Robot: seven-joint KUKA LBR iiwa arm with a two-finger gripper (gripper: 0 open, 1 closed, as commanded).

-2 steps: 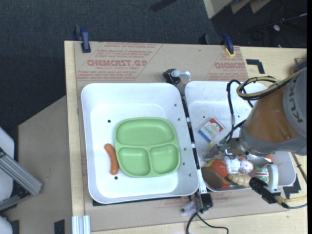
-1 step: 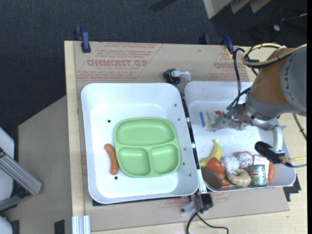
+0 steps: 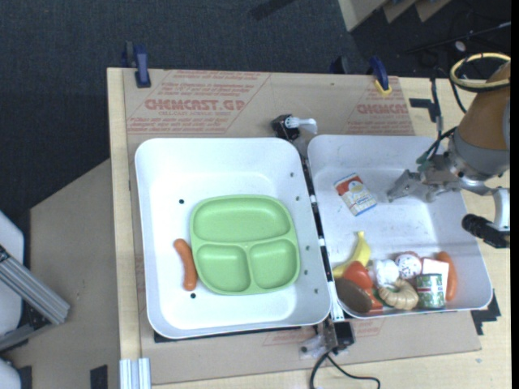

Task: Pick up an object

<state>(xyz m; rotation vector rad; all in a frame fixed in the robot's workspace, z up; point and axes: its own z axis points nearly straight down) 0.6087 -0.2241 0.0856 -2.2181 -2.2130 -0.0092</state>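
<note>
My gripper [image 3: 412,190] hangs over the upper right part of the right bin [image 3: 389,148], open, with nothing between its fingers. A small white and red carton [image 3: 355,194] lies on the bin floor just left of it, apart from it. Along the bin's near edge lies a heap: a yellow banana [image 3: 359,250], a red tomato [image 3: 357,275], a brown piece [image 3: 354,297], a round white and red item [image 3: 408,264], a tan lumpy piece [image 3: 397,297], a small green can [image 3: 431,290] and an orange carrot [image 3: 450,275].
The left bin [image 3: 162,168] holds a green three-compartment plate [image 3: 243,243] with an orange sausage [image 3: 187,264] beside its left edge. A black and white fitting [image 3: 292,126] sits at the far end of the gap between the bins. Clamps [image 3: 139,61] hold the board's far corners.
</note>
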